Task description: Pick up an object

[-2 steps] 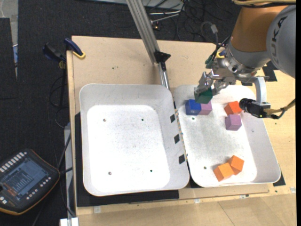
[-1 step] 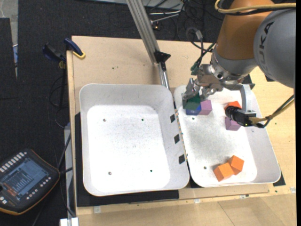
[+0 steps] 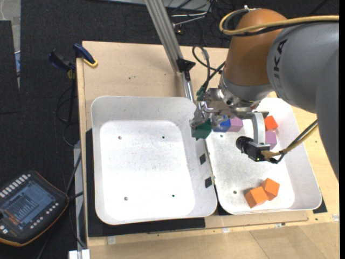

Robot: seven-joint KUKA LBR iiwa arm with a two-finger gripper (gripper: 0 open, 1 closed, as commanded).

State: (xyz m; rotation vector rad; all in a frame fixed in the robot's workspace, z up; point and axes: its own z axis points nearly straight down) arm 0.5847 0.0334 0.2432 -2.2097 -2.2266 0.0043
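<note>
I see the gripper (image 3: 200, 124) low at the right bin's (image 3: 302, 196) ten o'clock corner with its fingers seemingly clamped on a green block (image 3: 203, 129), so I judge a slow, straight lift keeps it clear of the rim.

wooden bench (image 3: 135, 69) | dark floor (image 3: 43, 15) | teach pendant (image 3: 27, 206) lower left
</note>
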